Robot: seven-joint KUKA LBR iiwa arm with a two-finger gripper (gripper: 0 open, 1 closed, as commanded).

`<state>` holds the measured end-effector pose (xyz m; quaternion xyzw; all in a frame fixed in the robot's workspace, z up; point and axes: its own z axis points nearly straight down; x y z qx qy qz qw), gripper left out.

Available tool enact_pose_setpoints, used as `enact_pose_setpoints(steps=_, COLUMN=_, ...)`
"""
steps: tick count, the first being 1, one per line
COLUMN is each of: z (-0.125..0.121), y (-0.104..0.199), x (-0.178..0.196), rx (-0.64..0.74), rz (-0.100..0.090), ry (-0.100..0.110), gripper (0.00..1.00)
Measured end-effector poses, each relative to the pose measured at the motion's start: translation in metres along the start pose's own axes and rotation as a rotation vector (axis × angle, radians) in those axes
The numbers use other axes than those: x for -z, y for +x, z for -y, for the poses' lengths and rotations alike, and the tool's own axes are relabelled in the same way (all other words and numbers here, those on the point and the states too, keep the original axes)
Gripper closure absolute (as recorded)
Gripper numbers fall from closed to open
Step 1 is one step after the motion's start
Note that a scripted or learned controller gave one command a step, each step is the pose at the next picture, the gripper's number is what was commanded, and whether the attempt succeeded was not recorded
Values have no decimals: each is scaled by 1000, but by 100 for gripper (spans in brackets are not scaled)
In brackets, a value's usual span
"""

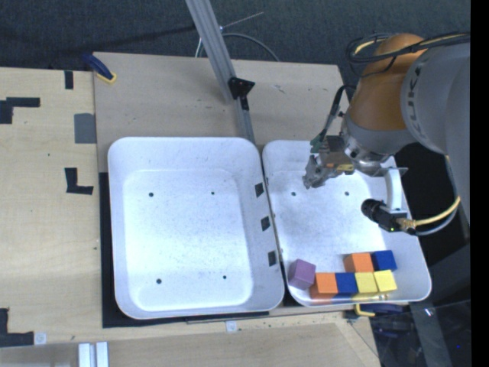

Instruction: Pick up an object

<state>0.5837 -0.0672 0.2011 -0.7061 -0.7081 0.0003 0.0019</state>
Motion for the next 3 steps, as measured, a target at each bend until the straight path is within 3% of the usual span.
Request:
enact_pose_setpoints(steps=1, z=19, y=47, x=-10, rx=2, rz=1, ry=1, gripper=100)
enact_pose_setpoints(steps=2, z=18, y=45, x=-10, rx=-1, rz=2, ry=-1, gripper=0)
enact_pose_setpoints(steps=3, z=46, y=108, x=-10, rx=4, rz=1, ry=1, gripper=0)
